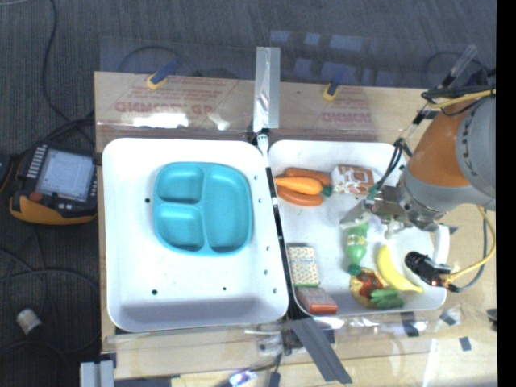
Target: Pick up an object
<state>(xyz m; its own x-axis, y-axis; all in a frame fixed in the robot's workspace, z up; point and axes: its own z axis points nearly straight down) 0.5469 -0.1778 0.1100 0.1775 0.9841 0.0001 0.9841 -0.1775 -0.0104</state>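
While the arm (451,151) reaches in over the right bin (322,153), its gripper (372,213) hangs just above a green item (355,245); whether it is released or clenched cannot be told. The banana (393,269) lies near the bin's front right corner, its long axis running from upper left to lower right, curved and smooth yellow. Two orange carrots (300,187) lie side by side at the back, long axes left to right, green tops toward the gripper. A small printed carton (353,179) sits beside them. The left bin (129,297) holds a glossy turquoise divided plate (201,208). Both bins rest on a wooden bench (185,99) over dark carpet (48,71).
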